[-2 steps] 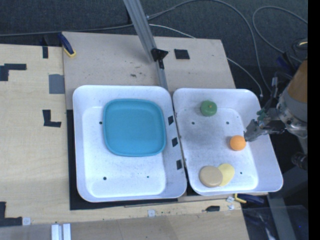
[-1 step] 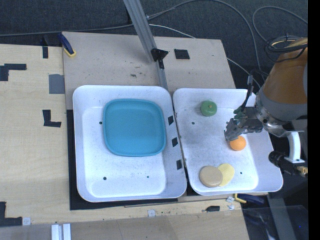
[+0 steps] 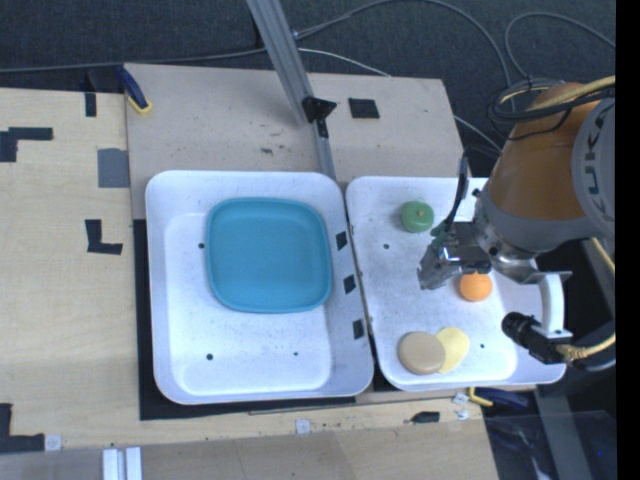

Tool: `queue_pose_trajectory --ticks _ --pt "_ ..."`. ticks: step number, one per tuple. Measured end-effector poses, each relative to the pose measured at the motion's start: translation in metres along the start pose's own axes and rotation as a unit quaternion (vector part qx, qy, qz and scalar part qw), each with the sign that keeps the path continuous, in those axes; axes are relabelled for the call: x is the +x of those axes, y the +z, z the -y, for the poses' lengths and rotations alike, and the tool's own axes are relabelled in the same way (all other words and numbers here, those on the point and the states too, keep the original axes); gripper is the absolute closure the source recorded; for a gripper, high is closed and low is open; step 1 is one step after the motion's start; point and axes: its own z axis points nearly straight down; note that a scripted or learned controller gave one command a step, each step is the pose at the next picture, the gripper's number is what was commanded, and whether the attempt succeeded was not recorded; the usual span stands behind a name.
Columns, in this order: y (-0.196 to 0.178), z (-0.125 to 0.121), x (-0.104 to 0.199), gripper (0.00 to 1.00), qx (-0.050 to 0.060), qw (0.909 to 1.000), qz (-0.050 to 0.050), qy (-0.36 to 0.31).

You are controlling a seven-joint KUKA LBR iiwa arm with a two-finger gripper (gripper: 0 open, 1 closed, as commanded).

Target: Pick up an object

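Note:
In the right bin [image 3: 385, 268] lie a green round object [image 3: 416, 216] at the back, an orange ball [image 3: 475, 287] at the right, and a tan disc [image 3: 421, 352] overlapping a pale yellow piece [image 3: 453, 344] at the front. My gripper [image 3: 436, 268] hangs over the middle of this bin, just left of the orange ball and below the green object. Nothing shows between its fingers.
The left bin [image 3: 180, 348] holds a blue square plate [image 3: 268, 253]. A grey metal post [image 3: 290, 63] slants down to the back edge between the bins. The arm's orange and grey body [image 3: 545, 188] covers the right bin's far right side.

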Motion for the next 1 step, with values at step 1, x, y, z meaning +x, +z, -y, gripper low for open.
queue_pose_trajectory --ticks 1 --pt "0.0106 -0.0021 0.0443 1.00 0.000 1.0000 0.000 0.000"
